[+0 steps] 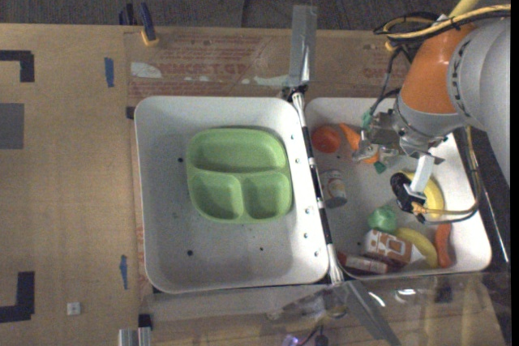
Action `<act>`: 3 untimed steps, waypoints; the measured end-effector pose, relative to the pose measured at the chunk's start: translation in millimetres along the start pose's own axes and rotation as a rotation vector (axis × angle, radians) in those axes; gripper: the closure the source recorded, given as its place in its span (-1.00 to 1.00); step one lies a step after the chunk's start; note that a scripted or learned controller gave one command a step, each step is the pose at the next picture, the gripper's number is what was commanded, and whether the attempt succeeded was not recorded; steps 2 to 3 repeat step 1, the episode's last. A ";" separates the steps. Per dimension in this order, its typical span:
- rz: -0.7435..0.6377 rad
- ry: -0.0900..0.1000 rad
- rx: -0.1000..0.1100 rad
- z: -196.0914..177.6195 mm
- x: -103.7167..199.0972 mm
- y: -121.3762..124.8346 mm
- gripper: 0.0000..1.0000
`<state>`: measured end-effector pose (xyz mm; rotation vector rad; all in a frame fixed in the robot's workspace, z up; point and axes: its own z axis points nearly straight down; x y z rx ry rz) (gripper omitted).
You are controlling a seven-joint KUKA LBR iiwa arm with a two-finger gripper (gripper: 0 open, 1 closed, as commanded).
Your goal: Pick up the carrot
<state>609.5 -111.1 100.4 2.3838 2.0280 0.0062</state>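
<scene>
Hand [366, 151] low in right bin [474, 251] — touching carrot [353, 138], grip state unclear, arm [454, 81] reaching from right.

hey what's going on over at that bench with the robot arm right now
A grey and orange arm reaches in from the right over the right bin, which holds toy food. Its gripper is down at the carrot, next to a red tomato, but a grasp isn't visible. The left bin holds a green divided plate.
</scene>
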 end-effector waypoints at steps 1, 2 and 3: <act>0.204 0.003 0.012 -52.9 9.3 23.3 1.00; 0.204 0.003 0.012 -52.9 9.3 23.3 1.00; 0.204 0.003 0.012 -52.9 9.3 23.3 1.00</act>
